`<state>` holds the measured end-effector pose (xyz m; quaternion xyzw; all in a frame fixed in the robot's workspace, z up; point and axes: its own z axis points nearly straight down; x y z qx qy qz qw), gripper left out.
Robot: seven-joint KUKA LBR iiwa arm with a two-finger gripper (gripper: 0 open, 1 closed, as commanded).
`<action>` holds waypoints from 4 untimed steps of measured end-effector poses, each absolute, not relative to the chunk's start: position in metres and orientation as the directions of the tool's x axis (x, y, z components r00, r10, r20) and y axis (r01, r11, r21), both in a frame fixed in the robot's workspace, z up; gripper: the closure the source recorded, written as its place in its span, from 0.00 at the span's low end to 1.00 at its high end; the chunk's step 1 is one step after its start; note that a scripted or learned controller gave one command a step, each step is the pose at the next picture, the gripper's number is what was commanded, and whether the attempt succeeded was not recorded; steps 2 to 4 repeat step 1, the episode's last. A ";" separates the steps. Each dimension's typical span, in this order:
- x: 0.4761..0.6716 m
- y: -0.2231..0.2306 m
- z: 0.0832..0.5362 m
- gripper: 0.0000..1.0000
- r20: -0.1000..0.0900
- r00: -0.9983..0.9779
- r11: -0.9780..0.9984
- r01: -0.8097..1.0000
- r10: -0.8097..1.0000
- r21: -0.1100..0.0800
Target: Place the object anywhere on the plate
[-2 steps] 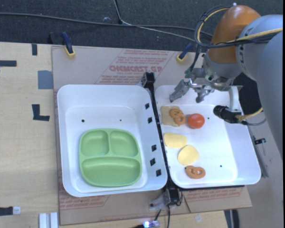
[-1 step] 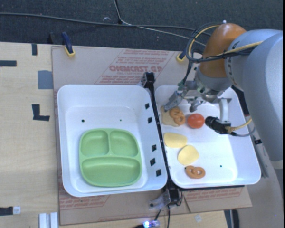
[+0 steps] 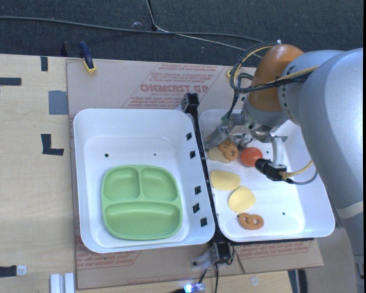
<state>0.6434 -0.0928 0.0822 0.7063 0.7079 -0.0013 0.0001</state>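
At the near edge of the bench, a black clip [image 3: 215, 253] sits where the two bins meet. The left bin [image 3: 88, 127] holds a green plate [image 3: 141, 201] with three compartments, two small ones at the far side and one wide one at the near side; it lies flat in the near half of the bin.

Across the black divider [image 3: 198, 163], the right bin [image 3: 311, 218] holds the food items. Nearest the front lies a small brown pretzel [image 3: 251, 221]. Just beyond it are two pale yellow pieces: a rounded one [image 3: 241, 199] and, further in and slightly left, an elongated one [image 3: 224, 179], the two close together. Further back, a tan doughnut-like piece [image 3: 227, 151] lies near the divider, with a red-orange ball [image 3: 251, 157] just to its right.

The gripper [image 3: 232, 138] hangs low over the far end of the right bin, right above the tan piece; whether its fingers are parted or closed, I cannot tell, as the wrist hides them. The grey arm [image 3: 329, 102] with its orange band [image 3: 274, 69] fills the right side.
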 end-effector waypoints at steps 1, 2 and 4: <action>0.645 -0.092 0.096 1.00 -0.001 -0.004 0.004 1.000 1.000 0.002; 0.645 -0.092 0.096 1.00 -0.001 -0.004 0.004 1.000 1.000 0.002; 0.645 -0.092 0.096 1.00 -0.001 -0.004 0.004 1.000 1.000 0.002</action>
